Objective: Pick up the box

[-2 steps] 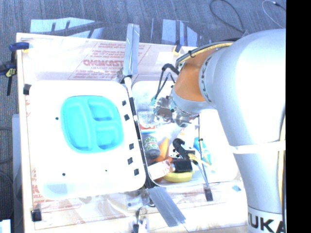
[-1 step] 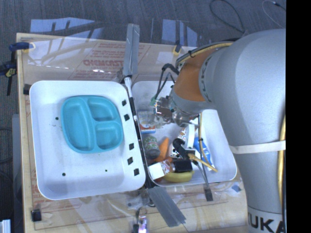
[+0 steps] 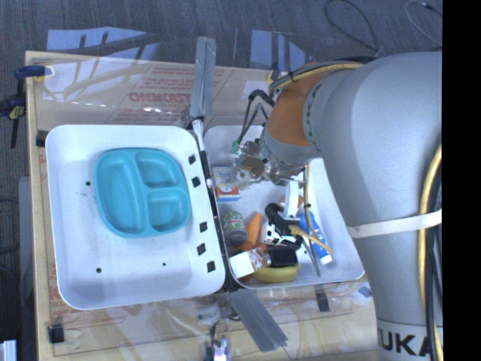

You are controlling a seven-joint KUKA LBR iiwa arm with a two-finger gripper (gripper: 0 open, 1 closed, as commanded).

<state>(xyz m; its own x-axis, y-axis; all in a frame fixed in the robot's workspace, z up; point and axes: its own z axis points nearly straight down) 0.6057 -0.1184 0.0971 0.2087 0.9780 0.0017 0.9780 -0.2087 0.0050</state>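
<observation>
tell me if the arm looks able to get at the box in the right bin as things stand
Probably yes. The gripper hangs right above the box at the left wall of the right bin, and nothing lies on top of it. That wall and the can beside it leave little room, so a grasp may slip.

Two bins sit side by side on the bench, touching along a shared wall. The left bin (image 3: 68, 262) holds a divided tray (image 3: 143, 190), well left of that wall. In the right bin (image 3: 342, 265), the box (image 3: 225, 185) lies just right of the wall. A can (image 3: 233, 224) lies in front of the box, and a banana (image 3: 276, 274) nearer still, by the front rim. The gripper (image 3: 252, 168) hangs just right of the box.
</observation>
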